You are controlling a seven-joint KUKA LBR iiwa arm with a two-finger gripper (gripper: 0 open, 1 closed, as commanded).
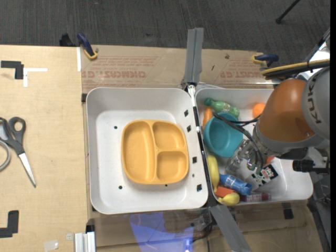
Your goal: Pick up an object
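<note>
Gripper sits low in the right bin, at 5 o'clock of the teal bowl; we can't tell its grasp state, so no pick confirmed yet.

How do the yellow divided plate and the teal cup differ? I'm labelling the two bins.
The yellow divided plate lies flat in the left bin; the teal cup sits tilted among clutter in the right bin. The plate is larger, shallow and compartmented; the cup is deeper. Both look like plastic.

Two white bins, one yellow divided plate, one teal bowl, one green bottle, one pair of scissors, two blue clamps
</note>
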